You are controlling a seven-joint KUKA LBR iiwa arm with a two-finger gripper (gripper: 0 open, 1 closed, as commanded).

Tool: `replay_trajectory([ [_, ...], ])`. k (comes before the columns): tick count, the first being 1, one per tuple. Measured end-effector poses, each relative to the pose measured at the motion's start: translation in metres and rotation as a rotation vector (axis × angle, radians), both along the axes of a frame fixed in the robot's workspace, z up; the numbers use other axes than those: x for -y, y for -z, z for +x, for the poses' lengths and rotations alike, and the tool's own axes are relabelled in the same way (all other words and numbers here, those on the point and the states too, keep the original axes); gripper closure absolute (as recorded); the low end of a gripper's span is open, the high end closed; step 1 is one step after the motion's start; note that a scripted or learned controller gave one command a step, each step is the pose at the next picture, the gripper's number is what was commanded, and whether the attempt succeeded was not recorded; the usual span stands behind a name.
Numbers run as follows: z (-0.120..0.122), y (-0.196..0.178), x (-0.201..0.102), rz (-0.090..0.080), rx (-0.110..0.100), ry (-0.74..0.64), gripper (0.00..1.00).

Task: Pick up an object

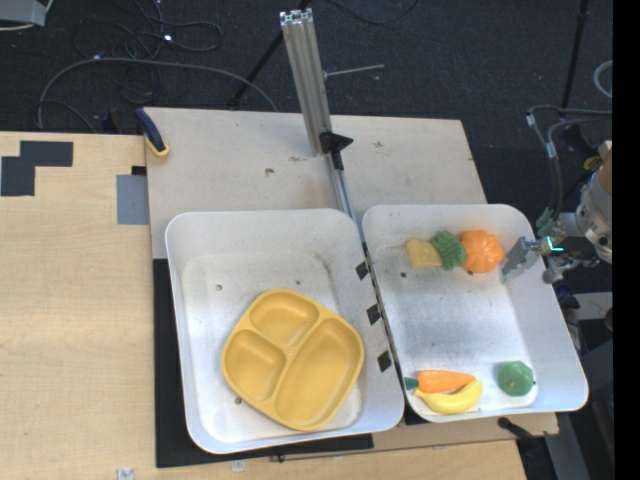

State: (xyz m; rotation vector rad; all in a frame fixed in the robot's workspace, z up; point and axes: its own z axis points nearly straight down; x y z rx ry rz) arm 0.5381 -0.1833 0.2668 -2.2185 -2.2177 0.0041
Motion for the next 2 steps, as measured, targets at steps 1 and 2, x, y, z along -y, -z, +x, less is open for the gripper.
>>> replay_trajectory([
  [1,0.000,-0.001,0.000,0.000,0.002,0.000,0.00],
  [2,-0.010,0.054,-0.003,0.001,-0.002,0.000,0.00],
])
